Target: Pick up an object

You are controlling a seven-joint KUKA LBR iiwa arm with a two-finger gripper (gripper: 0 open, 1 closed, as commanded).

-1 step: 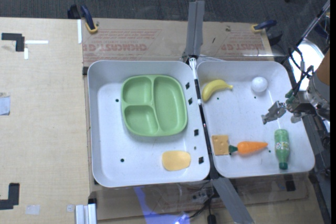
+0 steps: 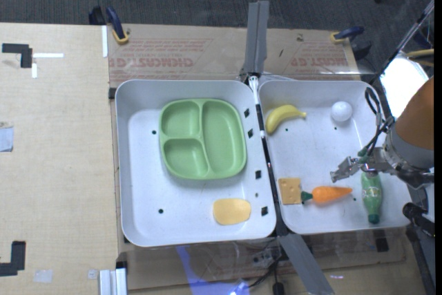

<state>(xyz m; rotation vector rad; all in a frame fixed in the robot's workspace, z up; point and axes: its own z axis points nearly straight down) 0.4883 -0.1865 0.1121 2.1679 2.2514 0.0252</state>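
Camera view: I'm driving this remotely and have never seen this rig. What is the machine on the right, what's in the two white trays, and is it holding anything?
One fixed camera looks down at a slant on two shallow white bins. The grey arm with its orange band reaches in from the right; its gripper hovers over the right bin, with nothing visibly between its fingers. That bin holds a banana, white ball, cheese slice, carrot and green bottle. The left bin holds a green divided plate and a pale yellow piece.

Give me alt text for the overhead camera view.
The gripper hovers in the right bin near a green bottle, carrot, cheese slice, banana and white ball. The left bin holds a green divided plate and a yellow oval piece.
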